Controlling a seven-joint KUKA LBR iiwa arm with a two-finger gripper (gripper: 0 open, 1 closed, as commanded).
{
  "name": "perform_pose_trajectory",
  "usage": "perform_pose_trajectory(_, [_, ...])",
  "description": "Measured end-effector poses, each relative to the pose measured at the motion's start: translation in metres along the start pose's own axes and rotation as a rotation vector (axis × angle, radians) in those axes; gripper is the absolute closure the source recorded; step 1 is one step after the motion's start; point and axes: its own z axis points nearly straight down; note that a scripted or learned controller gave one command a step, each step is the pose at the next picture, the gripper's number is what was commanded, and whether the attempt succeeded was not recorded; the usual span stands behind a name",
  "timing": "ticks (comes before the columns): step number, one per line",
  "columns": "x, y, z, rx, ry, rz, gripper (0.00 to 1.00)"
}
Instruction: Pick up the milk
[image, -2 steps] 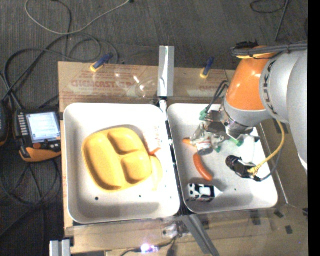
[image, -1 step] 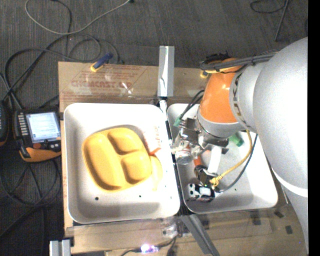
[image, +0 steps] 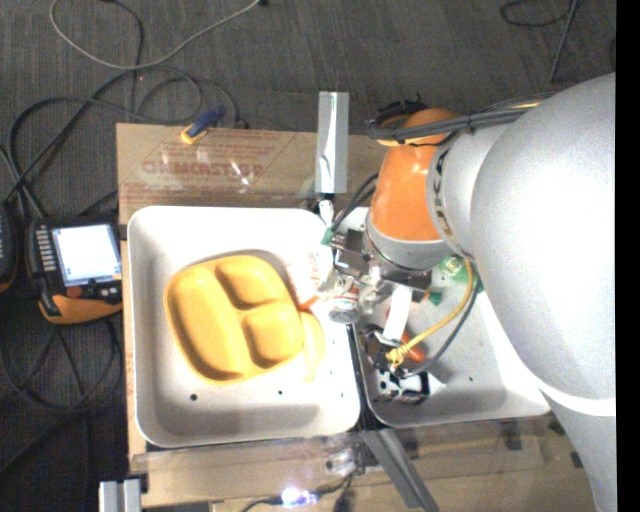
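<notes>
Dark carpet strewn with cables (image: 100, 60) surrounded the surface, where a cardboard sheet (image: 200, 165) lay along the far edge behind two white bins. A small blue-and-yellow item (image: 203, 123) rested on the cardboard's far edge, and a handheld screen unit (image: 85, 255) sat just off the surface's left edge. The left bin (image: 200, 405) held a yellow divided plate (image: 240, 315), lying flat near its middle. The grey arm (image: 540, 230), its orange band (image: 405, 190) uppermost, reached in over the right bin (image: 480, 390) and placed the end effector (image: 345, 300) low over the wall between the two bins, just beside the plate's right rim. Whether its fingers were spread or closed could not be told, as the spot was blurred and crowded. A small black-and-white carton (image: 402, 385), apparently the milk, lay on the floor of the right bin toward the surface's near edge, close to the dividing wall and apart from the end effector.
</notes>
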Motion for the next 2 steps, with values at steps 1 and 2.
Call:
perform_pose_trajectory(1, [-0.038,0.034,0.001,0.001,-0.001,0.007,1.0])
perform_pose_trajectory(2, [0.003,0.065,-0.034,-0.002,-0.004,0.277,1.0])
